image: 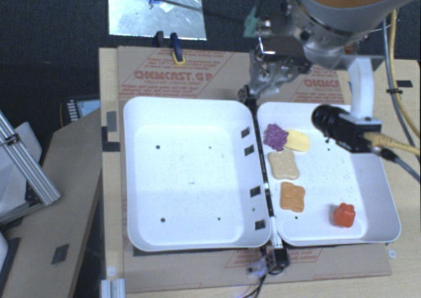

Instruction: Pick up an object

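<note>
Objects: purple knobbly piece [275,135], yellow block [298,141], beige toast-shaped slab [284,165], orange waffle-like piece [293,197], red lumpy item [343,214], all in right white bin [375,185].
Left white bin [135,158]: beside it, rims touching.
Gripper [263,86]: above bins' far edge; jaws' state cannot be told.

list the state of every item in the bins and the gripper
purple grape cluster: lying in the right bin, touching the yellow piece
yellow piece: lying flat beside the grapes
beige toast slice: lying flat, near the divider
orange waffle piece: lying flat, apart from the toast
red pepper: resting alone near the front right corner
left bin: sits beside the right bin
gripper: above the bins' far edge, holding nothing visible
</note>
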You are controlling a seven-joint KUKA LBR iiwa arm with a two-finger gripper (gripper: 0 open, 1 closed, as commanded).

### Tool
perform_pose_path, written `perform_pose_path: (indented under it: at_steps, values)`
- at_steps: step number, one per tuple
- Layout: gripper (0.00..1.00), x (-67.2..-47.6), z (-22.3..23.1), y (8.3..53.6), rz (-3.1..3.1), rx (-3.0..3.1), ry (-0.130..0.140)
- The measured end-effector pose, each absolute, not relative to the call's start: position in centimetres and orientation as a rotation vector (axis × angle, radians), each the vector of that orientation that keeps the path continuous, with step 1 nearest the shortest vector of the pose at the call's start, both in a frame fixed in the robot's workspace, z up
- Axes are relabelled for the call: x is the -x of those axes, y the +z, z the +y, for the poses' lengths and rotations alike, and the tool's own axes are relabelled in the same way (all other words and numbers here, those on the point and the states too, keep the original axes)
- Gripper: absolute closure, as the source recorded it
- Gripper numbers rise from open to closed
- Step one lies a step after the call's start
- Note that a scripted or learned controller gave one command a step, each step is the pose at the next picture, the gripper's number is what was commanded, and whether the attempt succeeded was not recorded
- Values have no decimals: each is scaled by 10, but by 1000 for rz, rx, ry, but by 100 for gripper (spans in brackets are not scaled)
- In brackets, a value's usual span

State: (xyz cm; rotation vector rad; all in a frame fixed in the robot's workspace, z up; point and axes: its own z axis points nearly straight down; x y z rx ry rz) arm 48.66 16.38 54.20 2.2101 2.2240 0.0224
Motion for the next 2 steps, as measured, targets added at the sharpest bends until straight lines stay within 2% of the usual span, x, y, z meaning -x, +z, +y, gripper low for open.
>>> perform_pose_path:
  at_steps: [1,2]
  values:
    - [100,-487,77,535,2211,-2228,1]
    - [100,-486,125,414,2233,-2218,-14]
